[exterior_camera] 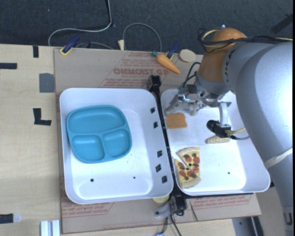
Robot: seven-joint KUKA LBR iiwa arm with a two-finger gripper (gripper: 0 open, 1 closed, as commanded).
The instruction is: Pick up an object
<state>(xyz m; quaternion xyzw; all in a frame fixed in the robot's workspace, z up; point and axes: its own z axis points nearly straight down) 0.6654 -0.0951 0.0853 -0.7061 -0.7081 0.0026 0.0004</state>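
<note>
We see two shallow white bins side by side on the desk (19,132), which is laid with a brown cardboard sheet (132,70) under the bins. The left bin (108,186) holds a blue divided plate (98,133) lying flat toward its left wall, closer to the far edge than the near one. The right bin (236,176) holds three toy food items: a tan bread slice (176,120) close to the divider on its left side, a pizza slice (188,167) near its near-left corner, and a small pale piece (217,140) about mid-bin toward the right, just below a black fitting on the arm. The grey arm (265,97) enters from the right edge of the desk, orange band (216,58) above the wrist, and the tool (188,101) sits low over the far part of the right bin, just above and to the right of the bread slice. We cannot tell whether the tool is open or closed; nothing is seen held in it. Beyond the bins, at the far edge of the cardboard, a toy carrot (167,63) lies near the divider line, with a pale round object (187,55) just beside it. Cables (108,14) run across the dark floor behind the desk.
</note>
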